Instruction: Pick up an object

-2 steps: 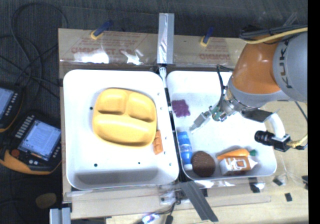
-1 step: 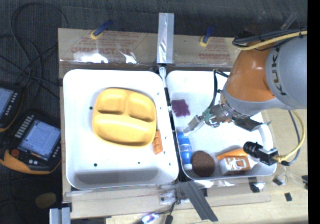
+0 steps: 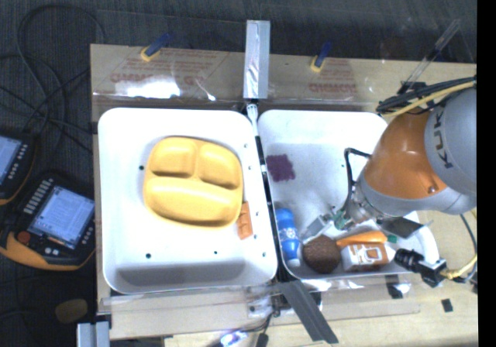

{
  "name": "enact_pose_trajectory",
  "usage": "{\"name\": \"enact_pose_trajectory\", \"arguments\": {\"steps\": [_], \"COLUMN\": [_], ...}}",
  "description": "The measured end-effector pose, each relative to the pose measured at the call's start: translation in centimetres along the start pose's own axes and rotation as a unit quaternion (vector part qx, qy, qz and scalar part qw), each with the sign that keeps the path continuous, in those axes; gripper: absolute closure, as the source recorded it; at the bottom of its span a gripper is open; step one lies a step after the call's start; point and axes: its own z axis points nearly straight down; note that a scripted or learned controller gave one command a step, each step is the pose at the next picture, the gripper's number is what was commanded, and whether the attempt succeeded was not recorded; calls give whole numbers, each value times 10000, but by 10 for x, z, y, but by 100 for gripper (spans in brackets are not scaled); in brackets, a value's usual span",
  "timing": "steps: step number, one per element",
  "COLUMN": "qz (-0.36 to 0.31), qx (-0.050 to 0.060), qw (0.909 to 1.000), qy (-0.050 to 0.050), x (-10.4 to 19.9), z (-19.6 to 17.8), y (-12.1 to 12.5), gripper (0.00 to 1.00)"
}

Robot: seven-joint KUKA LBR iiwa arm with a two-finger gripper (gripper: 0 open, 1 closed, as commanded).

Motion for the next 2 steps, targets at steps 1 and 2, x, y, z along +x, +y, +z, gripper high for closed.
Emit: {"name": "enact_pose_trajectory", "arguments": {"steps": [1, 2], "qz": [-363, -885], "qx": [10, -120], "qw": [9993, 9960], "qy": [19, -73], "x": [-24, 3], "z": [-136, -12], "y": [2, 11], "gripper": [0, 0]}}
